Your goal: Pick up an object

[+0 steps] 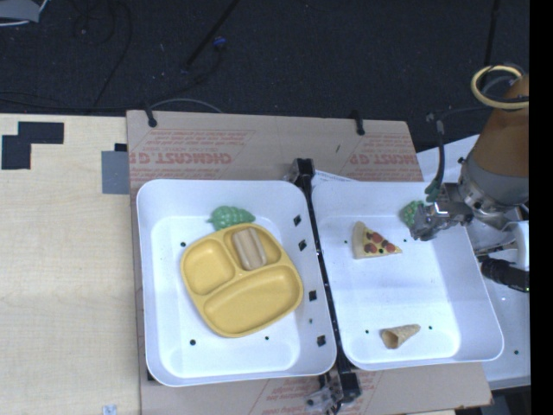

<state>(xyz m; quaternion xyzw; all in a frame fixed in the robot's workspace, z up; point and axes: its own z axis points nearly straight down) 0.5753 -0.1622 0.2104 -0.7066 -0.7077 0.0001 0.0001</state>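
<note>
While the arm [497,158] reaches in from 3 o'clock over the right bin [484,318], its gripper [423,221] sits at a green object [410,212] near the bin's 1 o'clock edge. Whether the pincer is clamped on it cannot be determined. A pizza slice [373,241] lies just beside, toward 8 o'clock, and a cone [399,335] lies at the bin's 6 o'clock.

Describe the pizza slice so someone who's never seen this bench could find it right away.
Look at the right bin of the two white bins. In its upper half lies the pizza slice, a flat pale wedge with red dots. The only other tan item nearby, a cone, sits near the bin's front edge and bears no red spots.
</note>
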